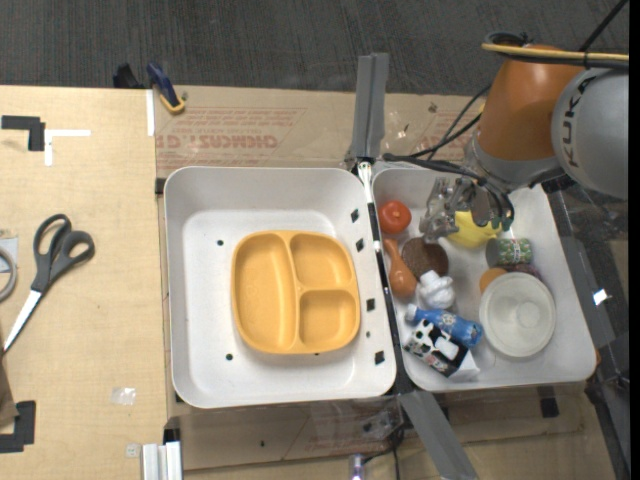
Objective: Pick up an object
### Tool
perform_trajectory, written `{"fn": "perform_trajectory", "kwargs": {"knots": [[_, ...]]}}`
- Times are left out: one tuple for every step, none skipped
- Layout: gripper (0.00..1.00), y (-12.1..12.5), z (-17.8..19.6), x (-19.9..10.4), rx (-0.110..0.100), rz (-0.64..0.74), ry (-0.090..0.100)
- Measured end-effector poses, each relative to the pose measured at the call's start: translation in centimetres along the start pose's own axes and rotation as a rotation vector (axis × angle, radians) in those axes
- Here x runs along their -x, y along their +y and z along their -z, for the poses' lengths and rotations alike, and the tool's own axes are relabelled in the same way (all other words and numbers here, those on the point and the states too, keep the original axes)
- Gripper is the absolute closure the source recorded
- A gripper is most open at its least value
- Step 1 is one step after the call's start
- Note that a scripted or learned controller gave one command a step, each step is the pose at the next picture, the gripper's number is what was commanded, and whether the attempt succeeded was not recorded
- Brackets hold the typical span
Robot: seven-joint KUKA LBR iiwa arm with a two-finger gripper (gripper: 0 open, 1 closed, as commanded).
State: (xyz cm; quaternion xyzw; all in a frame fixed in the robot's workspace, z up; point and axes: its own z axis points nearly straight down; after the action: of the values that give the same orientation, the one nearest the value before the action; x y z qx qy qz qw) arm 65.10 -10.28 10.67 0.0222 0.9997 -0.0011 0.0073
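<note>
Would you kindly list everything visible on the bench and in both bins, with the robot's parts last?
Divided plate: 1, yellow-orange, left bin.
Tomato: 1, red, right bin, far left.
Brown ball: 1, right bin.
Orange ball: 1, by the divider.
White figurine: 1, centre.
Cow toy: 1, black-white, near side.
Bowl: 1, white, right.
Yellow toy: 1, beside gripper.
Scissors: 1, black-handled, bench left.
Arm: grey, orange band.
Gripper: over right bin.

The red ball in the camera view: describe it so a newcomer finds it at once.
Look in the right bin, at its far left corner beside the divider. The red ball lies there, above the brown object. It is the only bright red, round thing there.
</note>
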Motion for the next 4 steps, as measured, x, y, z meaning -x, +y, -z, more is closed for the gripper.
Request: {"fn": "perform_trajectory", "kwargs": {"knots": [[1.0, -5.8, 3.0, -2.4, 0.003, 0.397, 0.008], [1.0, -6.7, -1.2, -4.6, 0.008, 0.914, 0.008], [0.0, -6.7, -1.2, -4.6, 0.008, 0.914, 0.008], [0.0, -0.3, -1.2, -0.4, 0.008, 0.978, 0.004]]}}
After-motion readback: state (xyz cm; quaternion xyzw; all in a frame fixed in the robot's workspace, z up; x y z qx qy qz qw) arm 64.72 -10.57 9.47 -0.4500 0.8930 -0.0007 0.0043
